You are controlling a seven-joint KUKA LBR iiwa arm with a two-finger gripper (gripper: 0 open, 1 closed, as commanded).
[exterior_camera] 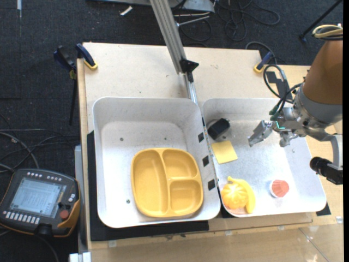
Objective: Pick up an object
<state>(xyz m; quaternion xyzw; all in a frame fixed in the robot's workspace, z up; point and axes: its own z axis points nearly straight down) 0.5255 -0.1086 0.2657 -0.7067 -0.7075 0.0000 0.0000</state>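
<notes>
My gripper (271, 136) hangs over the upper right part of the right bin (305, 162), fingers spread apart with nothing between them. Below it in that bin lie a flat yellow square pad (224, 152), a black block (218, 127) by the bin's left wall, a yellow-orange soft toy (238, 195) at the front edge, and a small round red-and-white piece (280, 188) to the toy's right. The gripper is up and right of all of them, touching none.
The left bin (109, 130) holds a yellow divided plate (166, 182). A slanted metal pole (169, 26) rises from between the bins toward the back. Yellow clamps (87, 59) (263, 63) grip the bench corners. A teach pendant (35, 200) lies on the floor at left.
</notes>
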